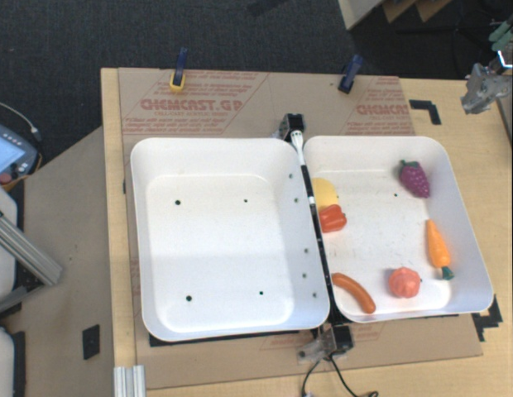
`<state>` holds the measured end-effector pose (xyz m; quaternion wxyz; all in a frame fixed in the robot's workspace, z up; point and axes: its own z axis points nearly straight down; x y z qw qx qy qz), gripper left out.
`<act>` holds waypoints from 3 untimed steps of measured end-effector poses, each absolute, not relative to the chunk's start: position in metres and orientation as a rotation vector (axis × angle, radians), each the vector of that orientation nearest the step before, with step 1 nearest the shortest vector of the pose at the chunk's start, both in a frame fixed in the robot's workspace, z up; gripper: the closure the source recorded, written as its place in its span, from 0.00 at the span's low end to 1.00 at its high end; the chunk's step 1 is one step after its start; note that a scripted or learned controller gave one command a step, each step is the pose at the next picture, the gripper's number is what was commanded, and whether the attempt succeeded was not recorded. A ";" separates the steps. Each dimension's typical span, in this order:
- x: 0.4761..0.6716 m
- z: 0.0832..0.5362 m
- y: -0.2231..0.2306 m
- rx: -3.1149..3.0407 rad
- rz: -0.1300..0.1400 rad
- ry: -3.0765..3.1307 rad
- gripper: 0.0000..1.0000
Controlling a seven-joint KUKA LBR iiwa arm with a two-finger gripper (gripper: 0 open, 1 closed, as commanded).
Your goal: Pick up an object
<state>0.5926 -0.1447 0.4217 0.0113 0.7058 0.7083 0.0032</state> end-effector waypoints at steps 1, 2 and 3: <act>0.593 0.432 -0.145 2.197 0.012 2.207 1.00; 0.594 0.443 -0.145 2.193 0.014 2.204 1.00; 0.595 0.454 -0.145 2.188 0.016 2.201 1.00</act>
